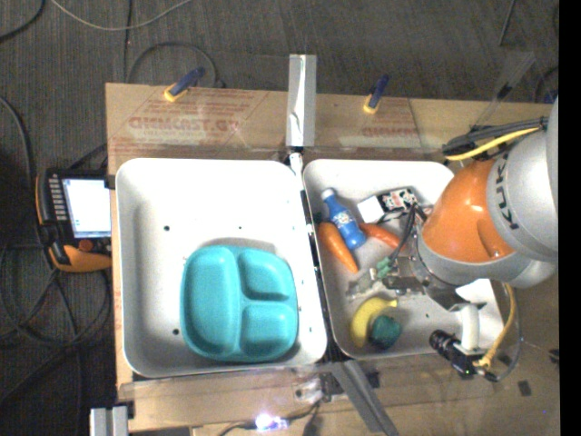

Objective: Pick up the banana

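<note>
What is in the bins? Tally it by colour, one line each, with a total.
Teal: 1, divided plate
Blue: 1, bottle
Orange: 1, carrot
Yellow: 1, banana
Dark green: 1, small object
Total: 5

Two shallow white plastic bins (145,207). Turquoise compartmented plastic tray (240,303), plain. Curved yellow banana (367,316) beside dark green round thing (385,331). Orange carrot-shaped toy (338,246). Blue bottle (343,217), white cap, white label marks. Grey arm with orange band (458,221). Brown cardboard sheet (200,121), faded red print; yellow-blue clamps (183,84).
</note>
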{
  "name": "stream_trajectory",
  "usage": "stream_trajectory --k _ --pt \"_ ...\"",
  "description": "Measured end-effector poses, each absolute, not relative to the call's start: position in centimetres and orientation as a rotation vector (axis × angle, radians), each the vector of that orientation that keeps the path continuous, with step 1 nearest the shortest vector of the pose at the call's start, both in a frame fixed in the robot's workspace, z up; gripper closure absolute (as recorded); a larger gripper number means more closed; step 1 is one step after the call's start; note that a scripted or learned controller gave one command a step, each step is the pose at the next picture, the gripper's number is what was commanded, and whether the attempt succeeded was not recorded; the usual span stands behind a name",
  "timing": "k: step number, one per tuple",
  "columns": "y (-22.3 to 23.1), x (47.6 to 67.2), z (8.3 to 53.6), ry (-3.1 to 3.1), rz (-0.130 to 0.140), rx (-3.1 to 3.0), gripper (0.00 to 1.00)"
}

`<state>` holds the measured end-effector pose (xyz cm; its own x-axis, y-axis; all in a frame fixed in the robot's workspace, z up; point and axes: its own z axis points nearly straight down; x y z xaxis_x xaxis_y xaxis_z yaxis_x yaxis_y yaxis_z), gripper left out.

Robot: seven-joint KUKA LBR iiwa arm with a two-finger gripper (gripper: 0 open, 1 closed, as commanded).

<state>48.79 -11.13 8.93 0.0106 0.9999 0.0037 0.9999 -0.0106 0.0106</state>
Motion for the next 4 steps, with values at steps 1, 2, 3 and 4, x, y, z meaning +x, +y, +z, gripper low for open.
stream_trajectory --k 1,2,3,4 --pt "-12.2 48.8 8.9 1.924 0.018 2.475 0.00" --pt "-5.3 48.4 18.3 2.436 -0.001 1.988 0.00" --pt "-10.5 48.7 8.9 2.578 0.009 1.785 0.00" --pt "-10.5 48.9 9.9 2.574 0.013 1.783 1.00"
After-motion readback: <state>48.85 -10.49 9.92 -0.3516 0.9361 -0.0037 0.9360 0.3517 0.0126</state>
